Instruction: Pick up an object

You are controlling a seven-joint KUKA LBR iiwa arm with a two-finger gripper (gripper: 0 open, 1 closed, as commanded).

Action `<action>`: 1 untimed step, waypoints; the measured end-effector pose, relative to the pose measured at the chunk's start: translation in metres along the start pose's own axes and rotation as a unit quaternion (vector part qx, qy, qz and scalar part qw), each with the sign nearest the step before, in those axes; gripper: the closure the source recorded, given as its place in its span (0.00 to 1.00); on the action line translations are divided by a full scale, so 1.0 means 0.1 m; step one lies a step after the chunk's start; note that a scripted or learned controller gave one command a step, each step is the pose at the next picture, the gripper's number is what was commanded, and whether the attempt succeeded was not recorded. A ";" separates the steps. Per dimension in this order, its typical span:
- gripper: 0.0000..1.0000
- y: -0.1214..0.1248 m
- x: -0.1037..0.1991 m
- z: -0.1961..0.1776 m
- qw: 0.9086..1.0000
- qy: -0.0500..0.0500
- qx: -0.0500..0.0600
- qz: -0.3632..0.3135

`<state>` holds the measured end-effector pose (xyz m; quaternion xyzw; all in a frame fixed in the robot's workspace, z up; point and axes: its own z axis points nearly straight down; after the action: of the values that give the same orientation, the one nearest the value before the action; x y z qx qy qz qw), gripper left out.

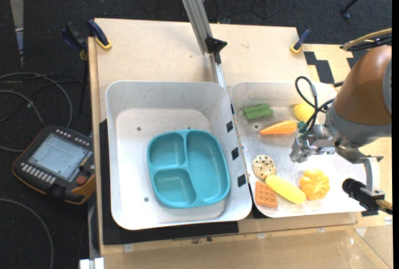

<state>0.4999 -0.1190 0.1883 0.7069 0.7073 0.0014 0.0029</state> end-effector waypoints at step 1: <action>1.00 -0.03 0.08 -0.56 1.000 0.000 0.000 -0.002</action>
<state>0.4963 -0.1106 0.2443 0.7057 0.7085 0.0018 0.0028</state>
